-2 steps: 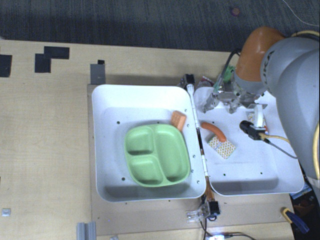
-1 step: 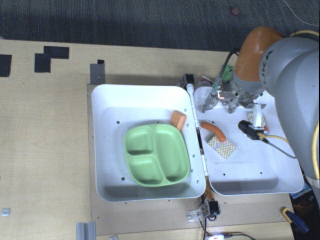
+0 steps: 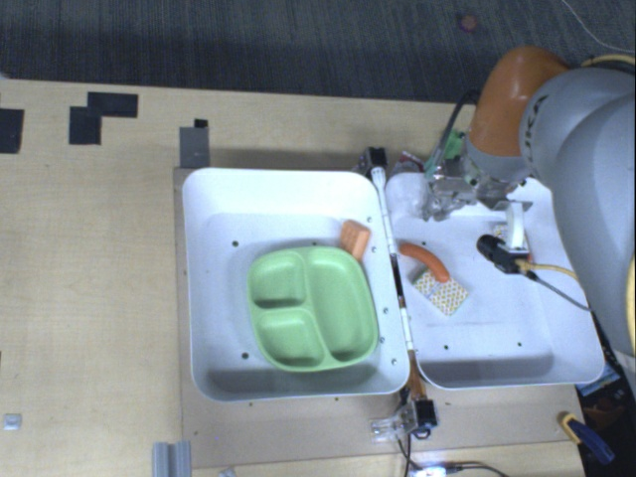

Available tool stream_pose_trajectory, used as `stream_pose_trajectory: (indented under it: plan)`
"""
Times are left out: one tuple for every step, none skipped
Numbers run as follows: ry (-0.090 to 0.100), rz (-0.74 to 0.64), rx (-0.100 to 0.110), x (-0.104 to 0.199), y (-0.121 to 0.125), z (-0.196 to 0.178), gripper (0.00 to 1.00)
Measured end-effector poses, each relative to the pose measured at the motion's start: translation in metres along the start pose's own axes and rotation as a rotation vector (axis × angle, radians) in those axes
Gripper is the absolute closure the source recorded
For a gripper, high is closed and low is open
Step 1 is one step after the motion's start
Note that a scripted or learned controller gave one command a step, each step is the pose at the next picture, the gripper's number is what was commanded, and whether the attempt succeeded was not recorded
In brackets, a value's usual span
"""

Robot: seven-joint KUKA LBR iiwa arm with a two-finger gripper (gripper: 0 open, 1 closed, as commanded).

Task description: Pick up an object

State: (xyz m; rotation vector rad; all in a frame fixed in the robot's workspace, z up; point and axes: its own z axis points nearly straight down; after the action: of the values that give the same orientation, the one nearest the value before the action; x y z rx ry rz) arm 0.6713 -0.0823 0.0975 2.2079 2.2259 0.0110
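An orange-red sausage-shaped object (image 3: 424, 259) lies in the right bin (image 3: 497, 351), near its left wall. Just below it rests a pale, dotted rectangular sponge-like piece (image 3: 441, 292). In the left bin (image 3: 214, 266) a green divided tray (image 3: 313, 307) lies flat, with a small orange block (image 3: 355, 238) by its upper right corner. My gripper (image 3: 438, 205) hangs over the back left part of the right bin, above and slightly right of the sausage. I see nothing between its fingers.
The arm's grey body covers the right bin's far right side. A thin white rod (image 3: 379, 182) lies along the ridge between the bins. Black marks (image 3: 99, 115) sit on the bench at far left.
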Motion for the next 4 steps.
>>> stream_pose_trajectory:
  plan:
    - [0.0, 0.0, 0.0, 0.0, 0.0, 0.0, 0.0]
    - [-0.001, 0.005, 0.006, 0.0, -0.009, 0.012, 0.0]
    - [0.0, 0.006, 0.005, -0.005, -0.006, 0.012, 0.0]
    - [-0.001, 0.006, 0.007, -0.009, -0.014, 0.012, 0.0]
